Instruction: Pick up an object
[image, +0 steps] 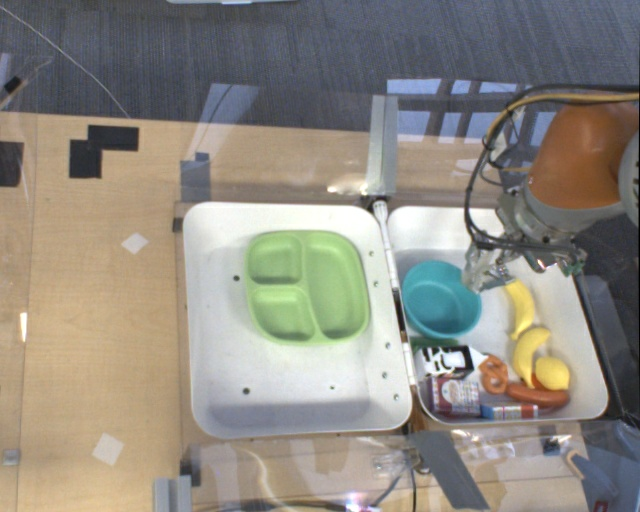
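Since the task names no single object, the choice falls to whatever lies closest under the gripper (487, 268), and that is a toss-up between two things in the right bin (590, 395). The gripper hangs over the middle of that bin's far half, with the teal bowl (440, 300) just beside it toward the bin's left edge and the upper banana (518, 306) just beside it toward the near right. I cannot tell from this slanted view whether the tool is spread or closed, and nothing can be seen caught in it.

By my reading the banana is the fairer target: its long axis runs roughly from the far edge toward the near edge, so a grasp across its narrow width would suit. The bowl would call for a pinch on its rim, which sits almost touching the tool's left side.

Farther off, along the near edge, lie a second banana (529, 346), a lemon (552, 373), a pretzel (493, 372), a sausage (536, 395) and a small packet (455, 392), crowded together. The left bin (215, 400) carries a green tray (303, 286), well apart from the arm.
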